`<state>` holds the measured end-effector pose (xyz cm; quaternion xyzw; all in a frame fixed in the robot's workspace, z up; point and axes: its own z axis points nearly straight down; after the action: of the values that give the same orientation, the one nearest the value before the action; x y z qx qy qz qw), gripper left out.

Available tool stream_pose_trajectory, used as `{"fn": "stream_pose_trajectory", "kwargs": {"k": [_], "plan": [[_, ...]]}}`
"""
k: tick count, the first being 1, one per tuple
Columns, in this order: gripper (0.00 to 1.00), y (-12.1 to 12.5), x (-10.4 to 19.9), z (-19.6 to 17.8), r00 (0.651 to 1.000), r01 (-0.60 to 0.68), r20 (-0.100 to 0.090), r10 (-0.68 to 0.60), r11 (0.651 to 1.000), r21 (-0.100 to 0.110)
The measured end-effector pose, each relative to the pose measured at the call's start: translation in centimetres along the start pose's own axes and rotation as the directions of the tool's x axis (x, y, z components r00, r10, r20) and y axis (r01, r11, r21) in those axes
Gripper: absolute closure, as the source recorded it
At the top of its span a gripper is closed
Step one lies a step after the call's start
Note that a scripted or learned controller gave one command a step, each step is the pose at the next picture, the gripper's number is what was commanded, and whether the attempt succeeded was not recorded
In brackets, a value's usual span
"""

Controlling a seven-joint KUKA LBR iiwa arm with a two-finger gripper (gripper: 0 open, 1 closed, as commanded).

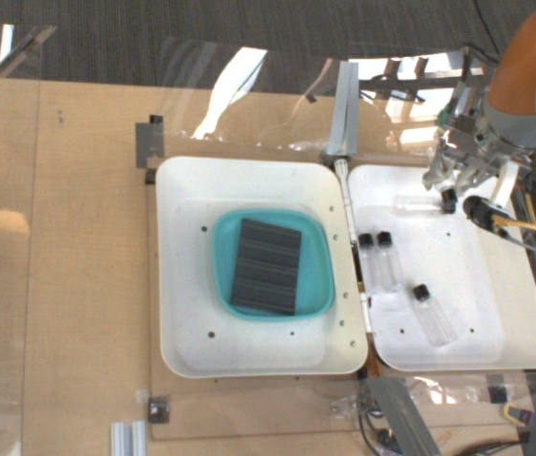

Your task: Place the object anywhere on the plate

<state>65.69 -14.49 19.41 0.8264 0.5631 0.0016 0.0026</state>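
A dark ribbed block (pixel 267 268) is seen lying flat on the teal plate (pixel 222 255), well within its rim, and the plate sits in the left bin (pixel 178 255) on the counter (pixel 59 255). Judged from this layout, the placing step appears done. The gripper (pixel 447 188) is seen over the upper edge of the right bin (pixel 525 340), well apart from the plate; nothing is seen between its parts, and whether it is released or clenched cannot be told. Three clear vials with black caps are found in the right bin: two side by side (pixel 374 255) near the dividing wall and one (pixel 431 312) lower down, lying on its side. A yellow cable (pixel 525 231) is looped just beside the gripper. If a vial is taken as the next object, a failed grasp is likely, since the clear rounded bodies could roll or slip aside. The two neighbouring vials could be knocked together by a descent between them, and the cable could be snagged on the bin's rim.
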Motion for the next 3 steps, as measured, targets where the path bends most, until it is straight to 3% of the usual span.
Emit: {"fn": "stream_pose_trajectory", "kwargs": {"k": [1,2,3], "plan": [[1.0,-5.0,2.9,9.3,0.998,0.067,-0.002,-0.067,0.998,0.004],[1.0,-11.8,5.9,0.7,0.981,0.193,-0.003,-0.193,0.981,0.0],[1.0,-14.6,14.5,-2.1,0.963,0.268,-0.004,-0.268,0.963,0.0]]}}
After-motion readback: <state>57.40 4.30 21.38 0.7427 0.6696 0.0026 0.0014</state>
